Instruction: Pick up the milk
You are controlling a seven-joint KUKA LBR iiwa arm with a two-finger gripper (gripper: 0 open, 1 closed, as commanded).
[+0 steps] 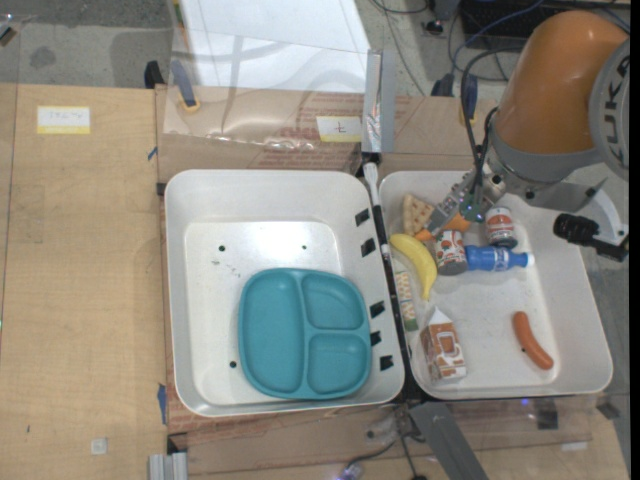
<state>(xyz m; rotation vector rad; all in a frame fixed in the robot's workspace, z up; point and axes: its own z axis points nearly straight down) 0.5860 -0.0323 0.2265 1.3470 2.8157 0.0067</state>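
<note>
Bright, even overhead light washes my bench; the far white sheet (265, 13) glares nearly blank. Shadows under my arm (560, 88) stay soft, and detail looks slightly blurry throughout.

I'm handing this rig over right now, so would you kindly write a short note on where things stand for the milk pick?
Gripper: low over the far part of the right bin, among the cracker, small can and blue bottle; how the jaws stand is unclear.
Milk carton: lying at the right bin's near-left corner, apart from the gripper, below the banana.
Sausage lies to its right.
Done: nothing visibly grasped.
Left: move to the milk carton, grasp, lift.
</note>
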